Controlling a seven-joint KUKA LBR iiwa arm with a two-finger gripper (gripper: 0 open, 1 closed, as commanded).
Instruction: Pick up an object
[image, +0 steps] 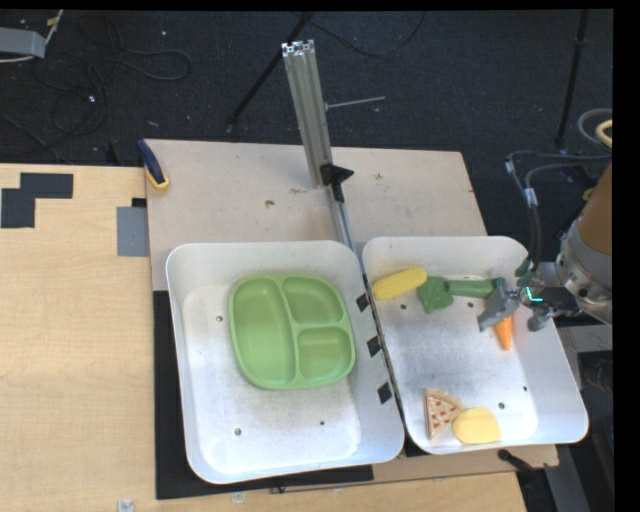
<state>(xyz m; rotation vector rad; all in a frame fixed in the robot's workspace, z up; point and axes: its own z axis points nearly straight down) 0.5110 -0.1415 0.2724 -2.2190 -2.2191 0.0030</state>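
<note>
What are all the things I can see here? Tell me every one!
bins: 2, white, side by side on the bench
divided plate: 1, green, in the left bin
toy corn: 1, yellow, top left of the right bin
green toy: 1, green, right of the corn
carrot: 1, orange, right bin, just under the hand
pizza slice: 1, tan with red dots, bottom of the right bin
yellow lump: 1, yellow, touching the pizza slice
metal post: 1, silver, behind the bins
clamp: 1, blue and yellow, far left corner of the board
hand: 1, grey, over the right bin's right side

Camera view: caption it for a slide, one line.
Gripper poised over the carrot in the right bin; green divided plate in the left bin.
</note>
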